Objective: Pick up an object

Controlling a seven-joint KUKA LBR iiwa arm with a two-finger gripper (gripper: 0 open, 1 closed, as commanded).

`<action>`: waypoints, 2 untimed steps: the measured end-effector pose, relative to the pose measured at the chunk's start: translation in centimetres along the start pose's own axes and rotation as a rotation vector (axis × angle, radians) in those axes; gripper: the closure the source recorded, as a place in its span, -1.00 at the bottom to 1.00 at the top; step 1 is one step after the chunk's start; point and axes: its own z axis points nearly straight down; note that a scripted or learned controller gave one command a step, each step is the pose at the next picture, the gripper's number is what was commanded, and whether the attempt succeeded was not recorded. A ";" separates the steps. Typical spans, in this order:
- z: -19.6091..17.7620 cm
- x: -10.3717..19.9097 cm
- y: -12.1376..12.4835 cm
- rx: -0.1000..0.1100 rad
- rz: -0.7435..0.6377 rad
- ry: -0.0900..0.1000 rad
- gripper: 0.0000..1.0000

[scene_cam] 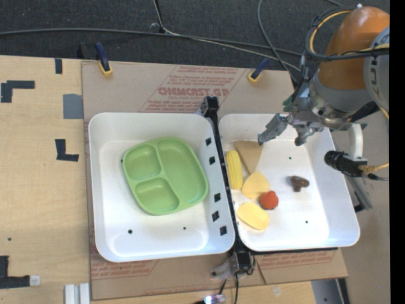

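Note:
My gripper [286, 133] hangs open over the back of the right bin [329, 223], its two fingers spread with nothing between them. Just below its left finger lies a tan wedge [250, 153]. A yellow corn cob [233, 169] rests along the bin's left wall. In front of it sit a pale yellow slice [255, 184], a small red ball [269, 199] and a yellow lemon-shaped piece [253, 215]. A small brown object [299, 182] lies alone toward the bin's right side.
The left bin [101, 170] holds a green divided tray [165, 175]. A black divider [215, 163] runs between the bins. Cables loop behind the arm, and a black fitting [345, 162] juts out over the right bin's rim.

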 end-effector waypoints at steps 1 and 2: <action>-0.6 0.0 0.2 -0.011 -0.002 -0.001 -1.00; 4.2 0.2 -0.6 -0.007 -0.003 -0.001 -1.00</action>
